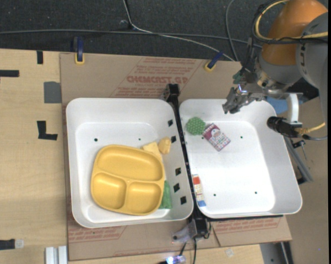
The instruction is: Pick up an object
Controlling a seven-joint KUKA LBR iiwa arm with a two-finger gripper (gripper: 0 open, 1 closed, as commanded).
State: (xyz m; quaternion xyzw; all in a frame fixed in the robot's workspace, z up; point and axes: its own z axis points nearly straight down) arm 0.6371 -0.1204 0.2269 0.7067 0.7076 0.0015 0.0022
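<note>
**Gripper over right bin**

Gripper (233,104) hangs above the right bin's (275,202) far edge; we cannot tell its state. We see a packet (216,137) and green ball (195,126) nearby, and a yellow tray (128,179) in the left bin (80,147).

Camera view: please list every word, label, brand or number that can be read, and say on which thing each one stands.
"CHEMCAST GP": red print on the brown cardboard sheet under the bins; it reads roughly so, being blurred.
Further red print on the cardboard's lower edge: too small to read.
Small packet in the right bin: printed, but too blurred to read.
Slim item at the right bin's left wall: markings unreadable.
</note>
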